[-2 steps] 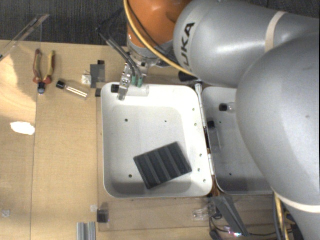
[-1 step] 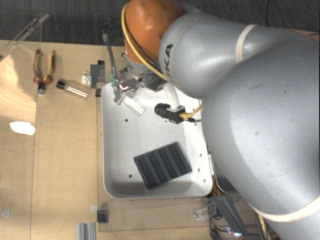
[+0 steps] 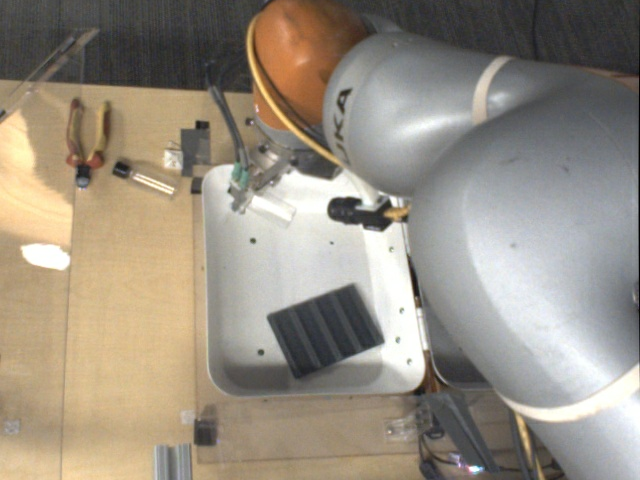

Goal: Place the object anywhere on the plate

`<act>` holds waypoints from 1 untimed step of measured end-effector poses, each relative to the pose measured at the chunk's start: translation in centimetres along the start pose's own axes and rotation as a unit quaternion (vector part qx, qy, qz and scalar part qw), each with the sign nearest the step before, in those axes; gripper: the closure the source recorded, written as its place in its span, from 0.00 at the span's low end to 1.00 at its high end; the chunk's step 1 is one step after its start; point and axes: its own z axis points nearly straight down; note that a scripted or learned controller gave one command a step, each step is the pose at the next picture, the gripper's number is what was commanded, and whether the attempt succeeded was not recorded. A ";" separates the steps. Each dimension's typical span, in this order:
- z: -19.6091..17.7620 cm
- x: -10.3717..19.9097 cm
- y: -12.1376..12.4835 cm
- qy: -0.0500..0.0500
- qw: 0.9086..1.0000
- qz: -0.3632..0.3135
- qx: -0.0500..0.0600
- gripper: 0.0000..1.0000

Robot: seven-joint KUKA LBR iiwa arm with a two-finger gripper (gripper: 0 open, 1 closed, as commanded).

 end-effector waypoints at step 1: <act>-7.2 0.7 0.2 -0.001 0.994 -0.110 -0.002 1.00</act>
